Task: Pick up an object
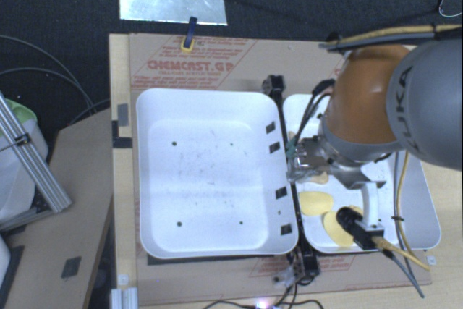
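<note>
Hovering my tool [307, 168] low over the right bin [427, 221], near the wall it shares with the left bin [210, 170]; can't tell its state, wrist blocks it. Pale yellow pieces [316, 203] lie on the right bin's floor just toward the front from the tool. Best plan: centre over one piece, descend straight, stay off that shared wall.

A grey arm [434, 101] with white lettering is seen, banded in orange [365, 94] above the wrist; black and yellow cables are strung along it
</note>
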`<action>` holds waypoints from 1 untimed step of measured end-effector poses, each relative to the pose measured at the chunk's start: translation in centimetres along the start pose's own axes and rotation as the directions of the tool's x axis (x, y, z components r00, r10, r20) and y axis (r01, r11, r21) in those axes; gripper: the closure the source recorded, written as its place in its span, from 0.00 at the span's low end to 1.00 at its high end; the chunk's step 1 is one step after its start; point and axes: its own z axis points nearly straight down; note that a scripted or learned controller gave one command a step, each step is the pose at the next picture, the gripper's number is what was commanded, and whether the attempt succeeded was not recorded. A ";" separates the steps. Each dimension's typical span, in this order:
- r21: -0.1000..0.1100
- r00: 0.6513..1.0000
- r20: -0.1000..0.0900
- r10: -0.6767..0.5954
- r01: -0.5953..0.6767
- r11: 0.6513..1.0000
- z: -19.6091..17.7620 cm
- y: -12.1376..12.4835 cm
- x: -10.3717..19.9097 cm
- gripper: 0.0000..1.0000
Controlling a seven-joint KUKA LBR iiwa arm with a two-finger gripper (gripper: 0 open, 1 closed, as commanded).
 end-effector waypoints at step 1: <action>-0.026 1.000 0.000 0.003 -0.003 1.000 -27.9 0.0 -2.6 1.00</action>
